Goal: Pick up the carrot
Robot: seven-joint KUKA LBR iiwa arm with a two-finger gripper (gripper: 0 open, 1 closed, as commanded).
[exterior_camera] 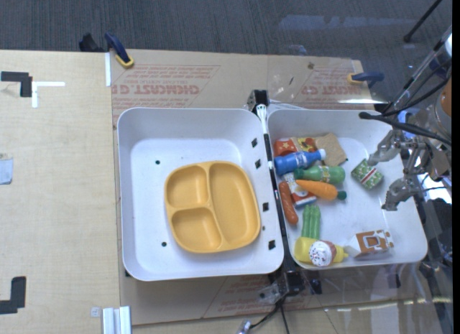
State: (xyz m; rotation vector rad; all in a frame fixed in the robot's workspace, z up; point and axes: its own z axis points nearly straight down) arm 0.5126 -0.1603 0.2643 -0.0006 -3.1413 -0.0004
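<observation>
One carrot (318, 189) lay in the right bin (402, 250), just beside one blue bottle (297, 161). My gripper (395, 174) hung right of the carrot, fingers spread wide, holding nothing. One yellow tray (213, 206) sat left.

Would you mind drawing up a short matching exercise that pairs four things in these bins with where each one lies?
Things:
1. yellow divided plate
2. carrot
3. blue bottle
4. gripper

Places:
A. over the right bin's right edge
B. in the left bin
C. in the right bin, just below the green bottle
D. in the right bin, near the bin divider, above the carrot

Pairs: 1-B, 2-C, 3-D, 4-A
</observation>
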